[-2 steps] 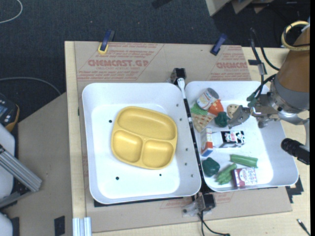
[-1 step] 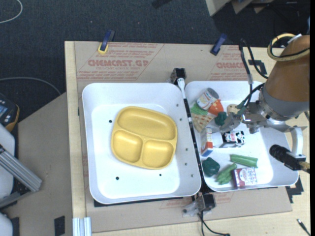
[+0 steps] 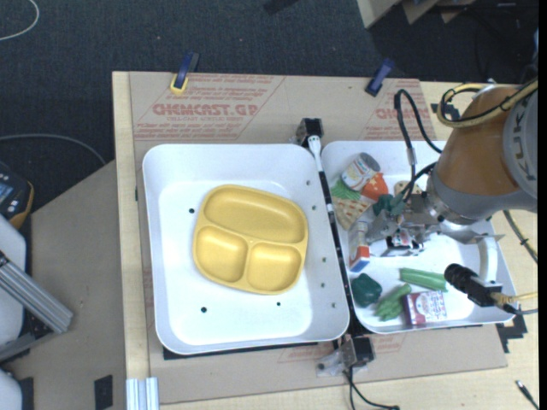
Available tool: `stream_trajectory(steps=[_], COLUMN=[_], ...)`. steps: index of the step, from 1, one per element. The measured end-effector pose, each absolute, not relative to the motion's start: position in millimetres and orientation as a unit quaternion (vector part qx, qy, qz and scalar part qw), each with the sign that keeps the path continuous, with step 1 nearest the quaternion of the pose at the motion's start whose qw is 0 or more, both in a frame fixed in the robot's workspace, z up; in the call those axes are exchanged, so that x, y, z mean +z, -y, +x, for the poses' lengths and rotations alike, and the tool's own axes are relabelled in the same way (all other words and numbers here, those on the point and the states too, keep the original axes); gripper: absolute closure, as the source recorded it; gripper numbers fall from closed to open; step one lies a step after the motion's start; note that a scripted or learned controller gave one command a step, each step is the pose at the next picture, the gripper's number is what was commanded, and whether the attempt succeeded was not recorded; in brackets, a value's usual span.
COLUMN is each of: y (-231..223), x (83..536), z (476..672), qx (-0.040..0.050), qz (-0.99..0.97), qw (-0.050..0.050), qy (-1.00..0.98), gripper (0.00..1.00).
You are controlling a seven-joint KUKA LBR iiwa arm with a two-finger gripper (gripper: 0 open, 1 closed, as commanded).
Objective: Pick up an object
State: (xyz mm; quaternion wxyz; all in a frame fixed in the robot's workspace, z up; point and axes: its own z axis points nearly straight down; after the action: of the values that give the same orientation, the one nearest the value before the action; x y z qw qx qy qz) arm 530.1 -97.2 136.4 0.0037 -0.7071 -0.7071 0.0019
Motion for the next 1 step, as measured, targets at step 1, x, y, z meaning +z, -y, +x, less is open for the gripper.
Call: stream_trajectory(steps=[1], y=[100.5], x=[119.2], z=[536.0], qx=[-0.0046], qz=[-0.707], qw=[-0.01], qy=[0.707], gripper=[0.0])
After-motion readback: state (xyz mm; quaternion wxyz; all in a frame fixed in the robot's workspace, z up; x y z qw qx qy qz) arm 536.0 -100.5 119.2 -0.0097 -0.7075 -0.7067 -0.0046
